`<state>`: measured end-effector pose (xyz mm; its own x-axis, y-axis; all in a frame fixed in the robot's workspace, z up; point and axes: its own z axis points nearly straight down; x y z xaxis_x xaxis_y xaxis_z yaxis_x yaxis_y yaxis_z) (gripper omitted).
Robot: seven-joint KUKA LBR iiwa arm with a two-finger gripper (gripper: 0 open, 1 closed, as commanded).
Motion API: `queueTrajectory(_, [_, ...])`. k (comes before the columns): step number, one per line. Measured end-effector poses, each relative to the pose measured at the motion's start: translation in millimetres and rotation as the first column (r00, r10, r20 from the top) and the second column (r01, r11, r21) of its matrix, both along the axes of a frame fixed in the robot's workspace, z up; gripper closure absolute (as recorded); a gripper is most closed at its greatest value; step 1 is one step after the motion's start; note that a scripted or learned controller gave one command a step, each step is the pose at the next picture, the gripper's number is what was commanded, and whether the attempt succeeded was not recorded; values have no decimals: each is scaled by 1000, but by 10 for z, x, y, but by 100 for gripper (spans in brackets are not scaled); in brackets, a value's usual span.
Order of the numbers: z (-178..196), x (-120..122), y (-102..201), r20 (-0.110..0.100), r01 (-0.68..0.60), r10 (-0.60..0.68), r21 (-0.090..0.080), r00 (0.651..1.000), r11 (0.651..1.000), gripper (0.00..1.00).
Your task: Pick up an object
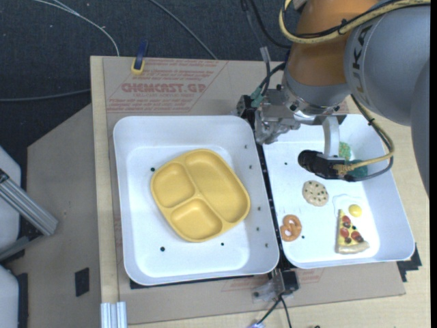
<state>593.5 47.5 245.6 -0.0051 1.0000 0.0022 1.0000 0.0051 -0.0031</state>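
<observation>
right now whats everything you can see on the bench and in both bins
board: 1, tan with red lettering, under the bins
clamp: 1, blue and yellow, board's back edge
left-hand bin: 1, white, view's left
right-hand bin: 1, white, view's right
divided plate: 1, yellow, left-hand bin
cookie: 1, tan with dark chips, middle of right-hand bin
pretzel: 1, orange-brown, right-hand bin, front left
pizza slice: 1, yellow with red toppings, right-hand bin, front
egg-like piece: 1, white with yellow spot, just behind the pizza slice
green piece: 1, green, back of right-hand bin, partly hidden
arm: 1, grey with orange band, from the right
claw: 1, grey metal, over the bins' shared edge, at the back
</observation>
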Motion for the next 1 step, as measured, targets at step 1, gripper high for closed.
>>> queueTrajectory(1, [1, -268, 441, 0, 1, -1, 0, 1000, 1000, 100])
